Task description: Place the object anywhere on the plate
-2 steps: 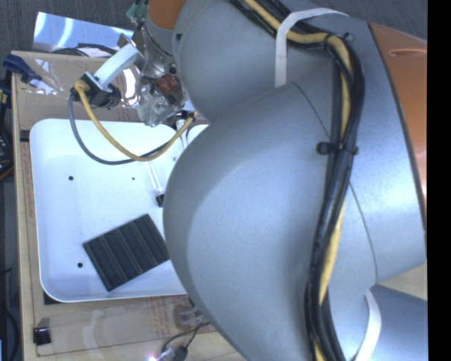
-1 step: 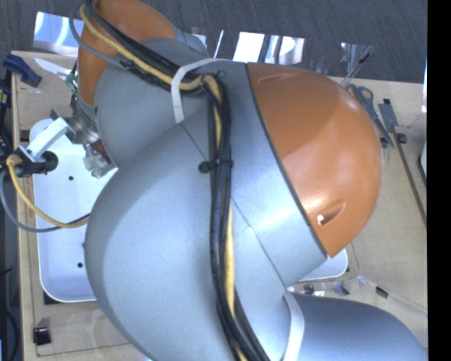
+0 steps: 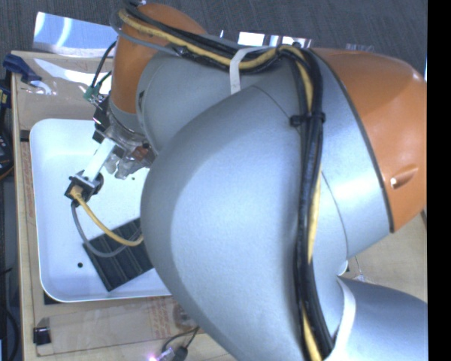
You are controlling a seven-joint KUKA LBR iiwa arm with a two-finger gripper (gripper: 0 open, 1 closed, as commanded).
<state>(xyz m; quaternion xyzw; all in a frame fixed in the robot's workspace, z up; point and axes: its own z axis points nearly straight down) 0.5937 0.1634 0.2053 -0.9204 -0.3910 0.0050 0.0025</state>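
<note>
Lying in smooth white bin (image 3: 55, 201): ribbed dark slab (image 3: 121, 265).

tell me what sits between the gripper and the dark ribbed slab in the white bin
No other object: in the camera view, the stretch from the gripper down to the dark ribbed slab is bare floor of the white bin.

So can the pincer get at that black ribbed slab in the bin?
Probably yes: the pincer hangs over the same white bin as the black ribbed slab, with bare bin floor between them. The arm hides the slab's right end.
</note>
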